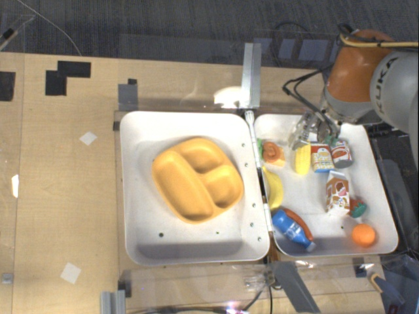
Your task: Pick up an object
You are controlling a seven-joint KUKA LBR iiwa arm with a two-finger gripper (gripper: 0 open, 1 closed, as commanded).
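While the two-finger gripper [313,131] hovers just above the yellow plastic corn cob [302,159] in the right white bin [386,205], I cannot tell its jaws' state.

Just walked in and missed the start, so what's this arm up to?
The grey arm with the orange band reaches into the right white bin, its claw low over the yellow corn cob and small red-and-white cartons. Nothing is visibly held. A divided yellow plastic tray sits in the left white bin.

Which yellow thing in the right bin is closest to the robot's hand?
The corn cob, right under the hand. The banana lies lower, by the divider.
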